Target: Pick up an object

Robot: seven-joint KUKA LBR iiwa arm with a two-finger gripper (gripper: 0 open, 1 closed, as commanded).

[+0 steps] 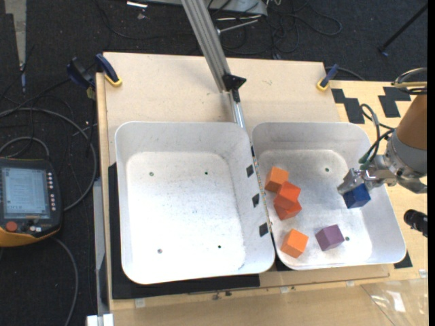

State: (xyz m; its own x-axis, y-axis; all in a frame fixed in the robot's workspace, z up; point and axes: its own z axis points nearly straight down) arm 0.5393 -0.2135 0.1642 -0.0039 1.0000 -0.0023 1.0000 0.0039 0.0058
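Item 1: the right-hand white bin (pixel 380 253), taken as the landmark for all entries. It is set on a pale wooden worktop (pixel 204 87) and is flanked on its left side, rims touching, by the left-hand white bin (pixel 136 182).

Item 2: the arm (pixel 413 138), grey with an orange band, is seen entering over the landmark bin's right rim.

Item 3: the end effector (pixel 356 185) is located inside the landmark bin, near its right wall and about midway along it. Its fingers (pixel 349 182) are drawn in narrow about a blue cube (pixel 357 197), which is seen gripped between them at its top.

Item 4: the blue cube is shown tilted; whether its lower edge touches the bin floor cannot be told.

Item 5: an orange cube (pixel 276 179) is recorded near the landmark bin's left wall, towards the middle.

Item 6: two red-orange cubes (pixel 288 201) are recorded just beside the orange cube, on its near side, touching each other.

Item 7: a second orange cube (pixel 295 242) is recorded near the landmark bin's front left corner, apart from the cluster.

Item 8: a purple cube (pixel 330 237) is recorded near the landmark bin's front wall, just to the right of the second orange cube and well apart from the blue cube.

Item 9: a teach pendant (pixel 27 199) is recorded on the dark floor, far to the left of the landmark bin, beyond the worktop's edge.
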